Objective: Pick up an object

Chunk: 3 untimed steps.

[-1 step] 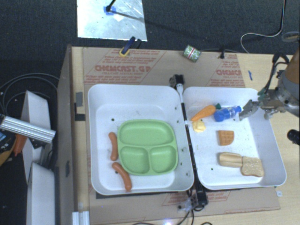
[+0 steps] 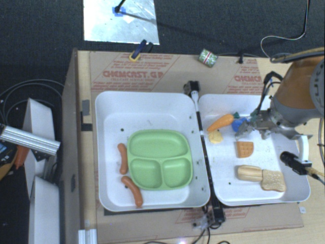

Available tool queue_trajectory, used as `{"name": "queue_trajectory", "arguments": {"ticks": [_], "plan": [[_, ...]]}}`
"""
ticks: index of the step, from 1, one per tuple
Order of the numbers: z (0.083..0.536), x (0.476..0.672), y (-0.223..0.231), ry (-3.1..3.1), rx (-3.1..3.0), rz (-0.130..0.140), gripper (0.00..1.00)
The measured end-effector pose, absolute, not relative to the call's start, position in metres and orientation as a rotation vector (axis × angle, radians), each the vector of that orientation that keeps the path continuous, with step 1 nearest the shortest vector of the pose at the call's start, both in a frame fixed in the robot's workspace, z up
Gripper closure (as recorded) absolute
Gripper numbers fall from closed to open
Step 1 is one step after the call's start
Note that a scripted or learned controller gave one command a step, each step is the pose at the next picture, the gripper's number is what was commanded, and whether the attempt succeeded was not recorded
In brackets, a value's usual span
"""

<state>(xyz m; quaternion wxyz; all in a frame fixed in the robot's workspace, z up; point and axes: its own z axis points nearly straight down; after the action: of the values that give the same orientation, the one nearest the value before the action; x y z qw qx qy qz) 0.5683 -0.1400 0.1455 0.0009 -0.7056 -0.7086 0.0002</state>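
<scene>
The arm (image 2: 299, 93) comes in from the right, cut off at the frame's edge, and its bulk hides part of the right bin (image 2: 223, 194). The gripper (image 2: 245, 127) sits low over that bin's far side, beside a blue object (image 2: 237, 124) and the carrot (image 2: 221, 121); how far it is open I cannot tell. The waffle (image 2: 245, 149), bread roll (image 2: 249, 173) and toast (image 2: 273, 180) lie nearer. The left bin (image 2: 109, 121) holds a green tray (image 2: 160, 159) and two sausages (image 2: 122, 158).
</scene>
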Motion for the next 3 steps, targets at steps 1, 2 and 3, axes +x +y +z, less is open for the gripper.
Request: {"name": "queue_trajectory", "arguments": {"ticks": [1, 2, 3], "plan": [[0.089, 0.551, -0.118, -2.230, -2.228, -0.008, 0.00], [0.101, 0.553, -0.121, -2.237, -2.237, -0.012, 1.00], [0.159, 0.537, -0.121, -2.224, -2.223, -0.003, 1.00]]}}
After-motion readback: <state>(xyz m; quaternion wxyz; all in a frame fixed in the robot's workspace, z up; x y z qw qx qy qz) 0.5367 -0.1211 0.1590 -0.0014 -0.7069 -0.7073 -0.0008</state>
